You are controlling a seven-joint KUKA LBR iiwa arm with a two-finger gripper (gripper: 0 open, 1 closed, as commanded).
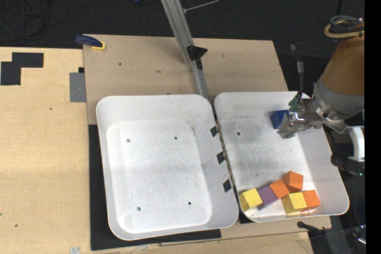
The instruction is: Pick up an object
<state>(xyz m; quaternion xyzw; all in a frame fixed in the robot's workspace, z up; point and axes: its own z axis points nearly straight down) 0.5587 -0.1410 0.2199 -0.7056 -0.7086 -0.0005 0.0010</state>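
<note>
gripper low in the right bin, beside a blue block

the arm (342, 77) reaches in from the right, its orange band above the wrist, and the gripper (289, 127) sits low over the upper part of the right bin (256, 107). a blue block (278, 119) lies just at the gripper's left side, touching it or very nearly so; whether it sits between the fingers cannot be told from this angle, nor how far the hand is open.

along the near edge of the same bin lies a cluster of blocks, packed close: a yellow block (251, 198) at the left, a purple block (267, 196) against it, an orange block (279, 189) next, another orange block (293, 180) above, a second yellow block (294, 202) and a third orange block (311, 198) at the right. the cluster is well apart from the gripper.

the left bin (119, 110) stands beside the right one. a metal rail (176, 15) slants across the bench (143, 65) behind the bins.
</note>
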